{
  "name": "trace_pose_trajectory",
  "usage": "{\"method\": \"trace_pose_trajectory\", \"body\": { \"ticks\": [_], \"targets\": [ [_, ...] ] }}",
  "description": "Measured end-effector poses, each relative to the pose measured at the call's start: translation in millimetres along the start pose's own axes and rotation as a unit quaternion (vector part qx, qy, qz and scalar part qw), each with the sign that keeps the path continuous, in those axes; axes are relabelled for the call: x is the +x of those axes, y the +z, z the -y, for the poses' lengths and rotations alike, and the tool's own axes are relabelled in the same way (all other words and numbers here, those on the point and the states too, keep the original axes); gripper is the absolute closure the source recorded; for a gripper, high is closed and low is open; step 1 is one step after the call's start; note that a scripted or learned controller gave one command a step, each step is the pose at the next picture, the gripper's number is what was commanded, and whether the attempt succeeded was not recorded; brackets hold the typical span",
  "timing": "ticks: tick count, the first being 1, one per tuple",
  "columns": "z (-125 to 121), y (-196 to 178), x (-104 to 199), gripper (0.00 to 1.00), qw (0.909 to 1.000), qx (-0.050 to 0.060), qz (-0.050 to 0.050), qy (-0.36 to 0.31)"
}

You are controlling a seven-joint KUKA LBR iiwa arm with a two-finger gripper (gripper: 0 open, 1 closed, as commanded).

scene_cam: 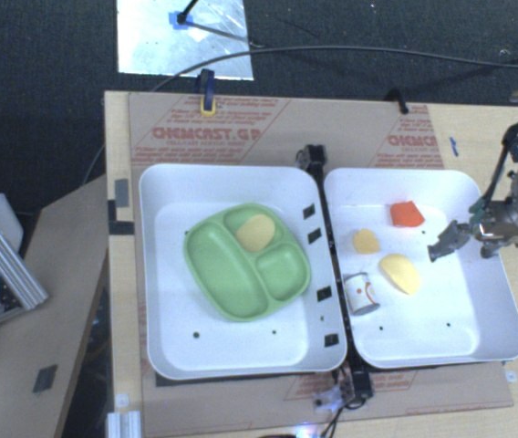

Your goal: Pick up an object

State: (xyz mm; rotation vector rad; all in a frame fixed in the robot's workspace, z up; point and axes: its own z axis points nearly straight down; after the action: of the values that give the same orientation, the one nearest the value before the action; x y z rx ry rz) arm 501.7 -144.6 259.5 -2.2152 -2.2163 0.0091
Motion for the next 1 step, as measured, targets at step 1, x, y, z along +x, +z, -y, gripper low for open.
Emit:
{"method": "trace_pose_trajectory", "body": {
  "ticks": [1],
  "targets": [
    [-2.1,-5.8,0.5,0.0,1.0,-0.006,0.001,-0.002]
  ]
}}
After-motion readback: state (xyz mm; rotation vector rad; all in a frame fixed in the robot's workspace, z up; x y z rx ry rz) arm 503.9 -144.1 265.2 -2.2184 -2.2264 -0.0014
